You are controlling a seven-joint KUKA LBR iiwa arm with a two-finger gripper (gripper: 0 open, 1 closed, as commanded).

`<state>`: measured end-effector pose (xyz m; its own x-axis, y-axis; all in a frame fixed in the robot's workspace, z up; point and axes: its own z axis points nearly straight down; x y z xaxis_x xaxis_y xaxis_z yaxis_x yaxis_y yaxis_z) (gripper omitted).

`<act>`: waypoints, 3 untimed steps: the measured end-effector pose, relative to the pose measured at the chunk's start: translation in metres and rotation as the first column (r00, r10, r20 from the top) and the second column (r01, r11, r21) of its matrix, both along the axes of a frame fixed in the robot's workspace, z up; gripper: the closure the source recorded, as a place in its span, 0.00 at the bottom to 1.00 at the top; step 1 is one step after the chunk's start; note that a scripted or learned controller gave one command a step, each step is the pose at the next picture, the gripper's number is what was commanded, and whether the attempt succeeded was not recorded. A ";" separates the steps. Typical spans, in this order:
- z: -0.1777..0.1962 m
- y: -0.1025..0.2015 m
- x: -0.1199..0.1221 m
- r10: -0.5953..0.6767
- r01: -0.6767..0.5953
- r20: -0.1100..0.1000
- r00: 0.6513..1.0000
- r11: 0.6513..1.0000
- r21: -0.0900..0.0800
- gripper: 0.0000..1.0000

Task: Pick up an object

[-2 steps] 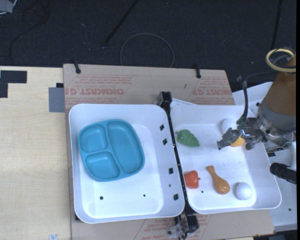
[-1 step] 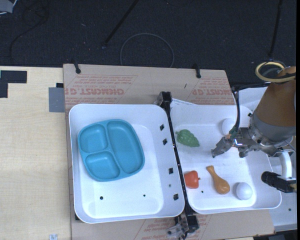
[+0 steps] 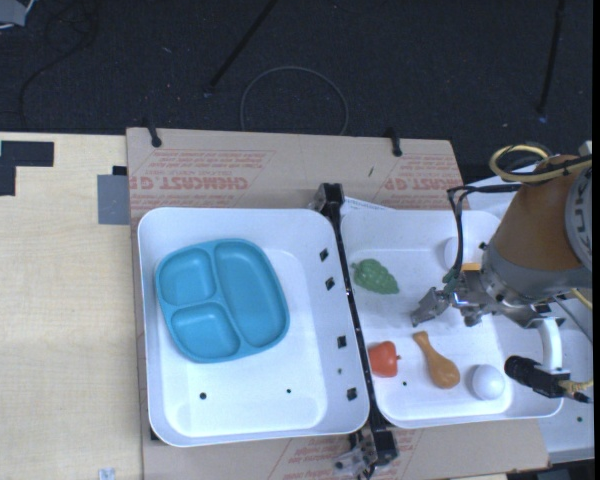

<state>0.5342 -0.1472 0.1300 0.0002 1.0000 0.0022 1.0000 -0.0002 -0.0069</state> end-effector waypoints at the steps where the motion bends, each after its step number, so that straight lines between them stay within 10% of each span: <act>1: -0.044 0.001 0.000 -0.002 0.002 0.005 1.000 1.000 -0.002 0.00; 2: -0.032 0.000 0.000 -0.006 0.006 0.005 1.000 1.000 -0.001 1.00; 3: 0.012 0.004 -0.001 0.002 -0.002 0.008 1.000 1.000 -0.002 1.00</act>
